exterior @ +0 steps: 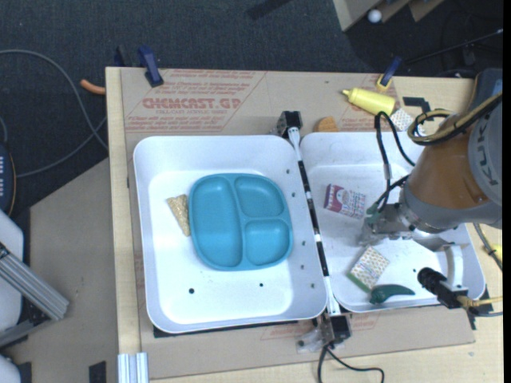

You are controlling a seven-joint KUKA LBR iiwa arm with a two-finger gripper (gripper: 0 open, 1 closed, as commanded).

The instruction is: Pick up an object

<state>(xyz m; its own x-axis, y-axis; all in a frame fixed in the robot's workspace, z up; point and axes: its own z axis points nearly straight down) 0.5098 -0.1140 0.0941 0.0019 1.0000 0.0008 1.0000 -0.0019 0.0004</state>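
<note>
My gripper [374, 228] is down in the right bin [351, 146], under the grey and orange arm that comes in from the right. It sits between a red and white carton [345, 200], lying just up and left of it, and a patterned flat packet [369, 267] just below it. A green curved object [391, 292] lies near the bin's front wall. I see nothing held in the gripper.
The left bin [160, 294] holds a blue divided plate [239, 220] with a tan cracker-like piece [179, 210] at its left side. On the bench behind the right bin lie a yellow object [371, 98] and a small orange object [325, 124].
</note>
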